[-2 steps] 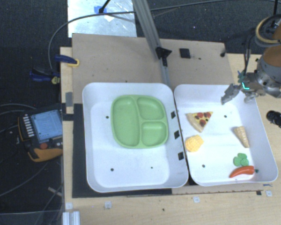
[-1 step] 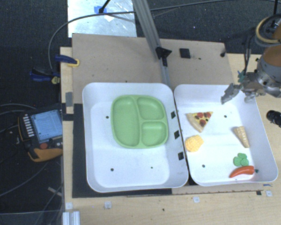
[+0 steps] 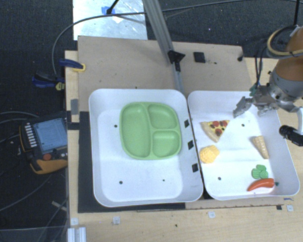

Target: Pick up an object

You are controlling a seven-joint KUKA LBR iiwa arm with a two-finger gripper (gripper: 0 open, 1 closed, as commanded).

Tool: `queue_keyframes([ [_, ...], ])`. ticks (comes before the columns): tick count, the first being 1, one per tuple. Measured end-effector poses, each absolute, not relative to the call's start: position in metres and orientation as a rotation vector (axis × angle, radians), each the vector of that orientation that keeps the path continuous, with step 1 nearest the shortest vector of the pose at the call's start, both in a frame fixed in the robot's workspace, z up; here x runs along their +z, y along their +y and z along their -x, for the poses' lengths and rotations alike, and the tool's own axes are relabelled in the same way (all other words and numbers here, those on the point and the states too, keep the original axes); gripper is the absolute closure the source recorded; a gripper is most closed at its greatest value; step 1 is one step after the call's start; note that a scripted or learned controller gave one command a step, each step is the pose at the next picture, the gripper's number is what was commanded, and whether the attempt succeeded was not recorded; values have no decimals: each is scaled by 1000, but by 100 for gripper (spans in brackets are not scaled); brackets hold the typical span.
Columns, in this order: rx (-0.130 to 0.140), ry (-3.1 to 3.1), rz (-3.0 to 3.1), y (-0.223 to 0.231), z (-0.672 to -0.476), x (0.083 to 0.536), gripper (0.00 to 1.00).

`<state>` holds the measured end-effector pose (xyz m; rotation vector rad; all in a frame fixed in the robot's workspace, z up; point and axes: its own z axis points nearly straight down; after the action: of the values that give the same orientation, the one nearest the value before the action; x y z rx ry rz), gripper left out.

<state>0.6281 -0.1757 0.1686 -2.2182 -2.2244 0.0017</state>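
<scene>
The right bin [image 3: 288, 155] holds several toy foods: a pizza slice [image 3: 215, 129], a yellow lumpy piece [image 3: 208, 154], a tan cone [image 3: 261, 146], a green broccoli-like piece [image 3: 260, 172] and a red sausage [image 3: 261, 185]. My gripper [image 3: 251, 108] hangs over the bin's far part, up and right of the pizza slice. Its fingers [image 3: 241, 107] are spread open, and nothing is between them. The grey arm with its orange band [image 3: 293, 67] comes in from the right.
The left bin [image 3: 106, 175] holds a green divided plate [image 3: 150, 130]. A grey pole [image 3: 159, 24] slants down to the gap between the bins. A black fitting [image 3: 293, 133] juts over the right bin's right wall. Cables and a handheld controller [image 3: 45, 140] lie left of the bench.
</scene>
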Motion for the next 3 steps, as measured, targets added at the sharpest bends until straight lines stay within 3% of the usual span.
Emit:
queue_keyframes([
  [2, -8, -2227, 2225, -179, -625, 91, 0],
  [3, -22, -2239, 2228, -178, -629, 106, 100],
])
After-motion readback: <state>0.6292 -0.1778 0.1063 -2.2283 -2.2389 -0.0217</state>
